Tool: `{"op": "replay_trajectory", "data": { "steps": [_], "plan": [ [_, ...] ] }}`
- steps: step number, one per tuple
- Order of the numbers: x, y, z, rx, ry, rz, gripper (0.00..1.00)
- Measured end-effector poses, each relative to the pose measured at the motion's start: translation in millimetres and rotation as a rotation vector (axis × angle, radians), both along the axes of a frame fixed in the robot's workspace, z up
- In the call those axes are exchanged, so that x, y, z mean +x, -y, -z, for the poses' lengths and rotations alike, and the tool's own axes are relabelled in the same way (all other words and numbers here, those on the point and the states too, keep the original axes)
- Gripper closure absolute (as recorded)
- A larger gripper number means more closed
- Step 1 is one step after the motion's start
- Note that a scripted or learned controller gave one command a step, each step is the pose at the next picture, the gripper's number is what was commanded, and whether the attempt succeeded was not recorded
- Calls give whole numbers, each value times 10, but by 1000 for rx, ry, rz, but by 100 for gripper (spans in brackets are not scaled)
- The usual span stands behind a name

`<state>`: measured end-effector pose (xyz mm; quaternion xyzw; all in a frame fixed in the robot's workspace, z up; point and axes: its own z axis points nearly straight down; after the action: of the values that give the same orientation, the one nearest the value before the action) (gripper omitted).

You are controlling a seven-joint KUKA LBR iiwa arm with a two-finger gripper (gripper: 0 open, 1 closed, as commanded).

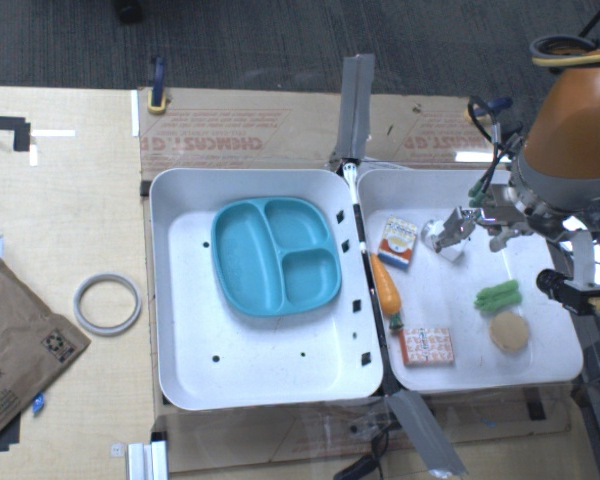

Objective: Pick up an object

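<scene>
A blue divided plate [277, 256] lies in the left bin [170, 298]. The gripper [452, 234] hangs over the right bin [550, 368], perhaps near a small box [398, 241].

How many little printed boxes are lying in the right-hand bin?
2. One small white and orange printed box lies near the right white bin's upper left, above the carrot. The other small red patterned box lies near its front left. The arm might hide others.

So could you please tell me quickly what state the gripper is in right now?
Gripper: over the right bin, nothing visibly held; open or closed cannot be told.
</scene>
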<state>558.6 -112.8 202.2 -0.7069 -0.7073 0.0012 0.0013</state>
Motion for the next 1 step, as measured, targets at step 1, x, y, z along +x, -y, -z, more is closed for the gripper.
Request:
{"op": "replay_trajectory", "data": {
  "steps": [1],
  "plan": [
    [0,0,0,0,0,0,0]
  ]
}}
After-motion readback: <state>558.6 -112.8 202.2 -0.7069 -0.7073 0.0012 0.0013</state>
